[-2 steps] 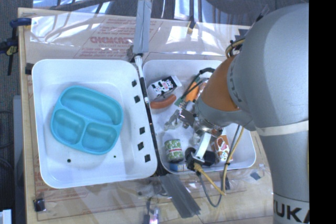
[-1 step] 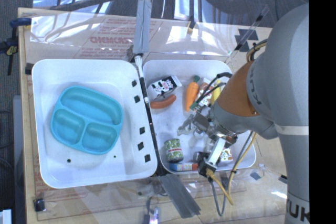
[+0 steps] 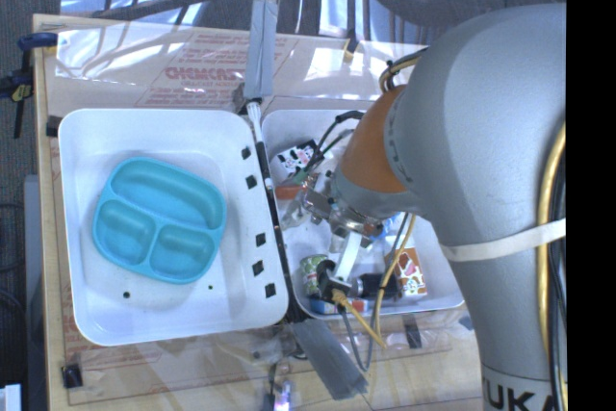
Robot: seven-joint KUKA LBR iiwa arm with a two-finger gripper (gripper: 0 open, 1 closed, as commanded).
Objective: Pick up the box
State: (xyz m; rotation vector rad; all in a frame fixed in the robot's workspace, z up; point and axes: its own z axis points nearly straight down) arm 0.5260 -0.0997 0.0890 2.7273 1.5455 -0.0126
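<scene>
The box (image 3: 409, 272), a small carton printed in red and white, lies in the right bin (image 3: 289, 132) near its front right corner, partly behind yellow cable. Its long axis seems to run front to back, slightly tilted, and its print is too small to read. The gripper (image 3: 322, 205) hangs over the bin's middle, apart from the box; whether its grip is released or clenched cannot be told. The arm (image 3: 481, 140) bears the letters "UKA" at its base. A blue divided plate (image 3: 159, 219) sits in the left bin (image 3: 77, 135).

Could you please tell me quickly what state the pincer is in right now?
Pincer: cannot be told whether open or closed; it is low in the right bin, mostly hidden under the wrist.
</scene>
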